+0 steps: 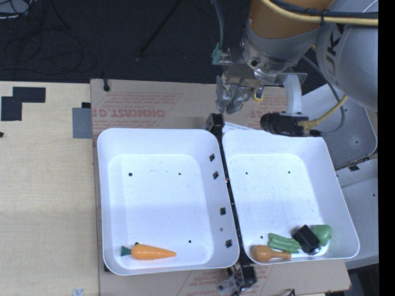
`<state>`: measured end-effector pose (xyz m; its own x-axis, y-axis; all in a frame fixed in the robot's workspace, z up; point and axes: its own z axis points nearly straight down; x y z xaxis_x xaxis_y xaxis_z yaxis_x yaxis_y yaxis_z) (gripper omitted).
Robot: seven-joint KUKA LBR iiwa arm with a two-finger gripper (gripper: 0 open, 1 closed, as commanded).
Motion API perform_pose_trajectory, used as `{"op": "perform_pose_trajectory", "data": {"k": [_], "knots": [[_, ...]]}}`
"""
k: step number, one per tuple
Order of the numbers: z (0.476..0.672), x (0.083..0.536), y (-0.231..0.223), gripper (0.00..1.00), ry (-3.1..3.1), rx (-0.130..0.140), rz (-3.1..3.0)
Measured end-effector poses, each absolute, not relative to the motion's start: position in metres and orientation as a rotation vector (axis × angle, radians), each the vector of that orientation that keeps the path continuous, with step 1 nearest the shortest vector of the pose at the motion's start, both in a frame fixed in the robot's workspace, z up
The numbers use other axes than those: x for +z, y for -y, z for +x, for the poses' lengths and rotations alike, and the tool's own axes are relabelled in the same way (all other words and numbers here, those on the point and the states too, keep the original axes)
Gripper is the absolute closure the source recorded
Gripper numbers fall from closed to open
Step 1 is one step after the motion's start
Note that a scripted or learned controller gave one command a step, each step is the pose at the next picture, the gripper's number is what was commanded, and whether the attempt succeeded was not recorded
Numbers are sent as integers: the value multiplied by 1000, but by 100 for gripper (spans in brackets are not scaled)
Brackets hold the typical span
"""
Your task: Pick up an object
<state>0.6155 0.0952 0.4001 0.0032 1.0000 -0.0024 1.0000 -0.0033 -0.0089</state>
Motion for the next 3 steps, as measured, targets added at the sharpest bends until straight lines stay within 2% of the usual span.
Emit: {"op": "perform_pose_trajectory", "data": {"k": [1, 2, 3], "knots": [[592, 423, -159, 100, 2226, 0, -2215], [593, 431, -211, 100, 2226, 1, -2214], [593, 431, -209, 0, 2224, 6, -2217]]}}
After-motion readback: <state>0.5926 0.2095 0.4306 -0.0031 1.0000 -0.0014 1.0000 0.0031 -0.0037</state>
